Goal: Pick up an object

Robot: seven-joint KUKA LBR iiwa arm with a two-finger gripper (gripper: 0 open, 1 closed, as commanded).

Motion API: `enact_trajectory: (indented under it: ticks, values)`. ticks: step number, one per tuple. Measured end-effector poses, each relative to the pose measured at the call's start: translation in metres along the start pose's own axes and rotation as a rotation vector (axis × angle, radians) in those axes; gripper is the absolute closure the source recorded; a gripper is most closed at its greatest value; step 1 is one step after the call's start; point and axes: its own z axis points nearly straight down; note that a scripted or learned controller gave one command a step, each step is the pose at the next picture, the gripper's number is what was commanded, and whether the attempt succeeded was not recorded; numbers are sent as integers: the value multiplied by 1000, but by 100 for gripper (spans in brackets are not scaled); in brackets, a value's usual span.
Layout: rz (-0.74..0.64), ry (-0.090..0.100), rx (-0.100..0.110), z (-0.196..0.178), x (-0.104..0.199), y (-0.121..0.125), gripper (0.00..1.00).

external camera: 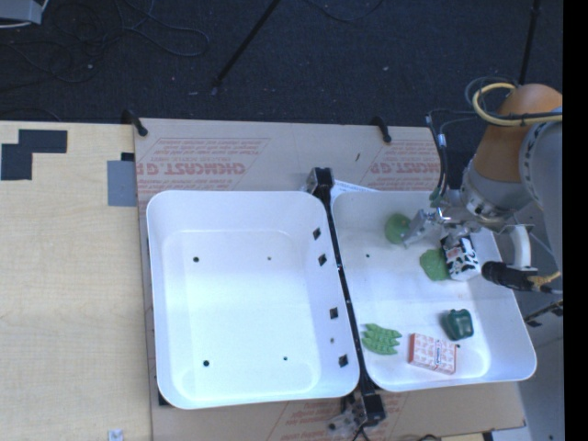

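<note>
Objects are scattered in the right bin (pixel 514 361): green ball (pixel 398 228), green lump (pixel 434 265), red card (pixel 433 353). Gripper (pixel 439 220) is lowered beside the ball; its grasp cannot be told.

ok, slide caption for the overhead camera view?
Gripper over right white bin, beside round green object; left white bin alongside.

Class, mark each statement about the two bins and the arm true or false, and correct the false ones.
1. The red and white card lies in the right bin. True.
2. The green ridged toy lies in the left bin. False: it lies in the right bin, near the divider.
3. The end effector is over the right bin. True.
4. The dark green object sits on the bare bench. False: it is in the right bin.
</note>
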Motion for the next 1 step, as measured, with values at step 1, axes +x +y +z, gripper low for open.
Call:
enact_trajectory:
  ticks: [1]
  values:
    - [0, -5, -4, 29, 101, 0, 0]
